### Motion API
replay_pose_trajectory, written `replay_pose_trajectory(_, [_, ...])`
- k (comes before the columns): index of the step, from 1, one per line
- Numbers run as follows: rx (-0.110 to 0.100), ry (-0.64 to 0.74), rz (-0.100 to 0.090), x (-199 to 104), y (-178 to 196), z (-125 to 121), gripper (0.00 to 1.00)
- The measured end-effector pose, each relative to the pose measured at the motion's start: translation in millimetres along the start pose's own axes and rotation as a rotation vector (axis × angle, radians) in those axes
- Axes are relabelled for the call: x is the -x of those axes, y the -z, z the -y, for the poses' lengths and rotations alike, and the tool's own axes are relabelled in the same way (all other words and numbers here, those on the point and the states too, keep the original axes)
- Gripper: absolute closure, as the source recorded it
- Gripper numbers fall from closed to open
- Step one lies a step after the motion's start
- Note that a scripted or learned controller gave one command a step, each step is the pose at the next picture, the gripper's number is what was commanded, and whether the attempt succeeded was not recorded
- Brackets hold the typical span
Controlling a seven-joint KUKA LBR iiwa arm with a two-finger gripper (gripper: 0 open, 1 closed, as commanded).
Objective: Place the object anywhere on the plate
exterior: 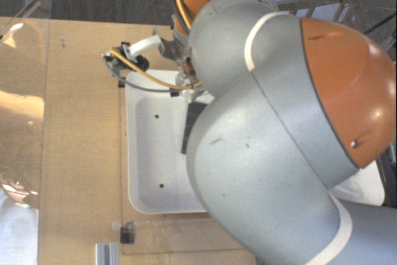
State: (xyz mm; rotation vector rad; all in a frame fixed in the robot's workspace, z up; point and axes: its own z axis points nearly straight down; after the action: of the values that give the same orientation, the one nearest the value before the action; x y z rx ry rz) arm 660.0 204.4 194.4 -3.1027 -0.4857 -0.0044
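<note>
Obj and plate: can't place either; the arm [273, 133] covers most of the bins, so whatever sits under it is hidden; no telling if the obj is lifted, lying in a bin, or on the plate.

Left white bin [142, 152] is partly in sight, its floor bare apart from a couple of small dark dots; a dark flat part [191, 127] hangs at the arm's edge over the bin, maybe part of the pincer mount, too little seen to be sure; pincer state: cannot tell, it's tucked under the wrist.

Up and left of the bin's far edge, a white bracket [144, 46] with yellow and black cables [139, 71] sticks out from the wrist, over the wooden counter [74, 133]; small dark block [128, 233] sits on the counter just below the bin's near rim.

Risks, as a guess: the arm seems to be low over the bin, so a descent could jam into the floor or rim; the cable loop hangs near the bin's corner and might snag on a swing; if the obj isn't properly gripped, a move toward the plate would carry nothing; with the view blocked, a slipped or missed grasp would go unseen.
</note>
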Motion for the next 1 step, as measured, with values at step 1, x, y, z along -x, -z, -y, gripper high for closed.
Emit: replay_pose_trajectory(1, [-0.001,-0.038,0.002,100.0,-34.2,-0.8,1.0])
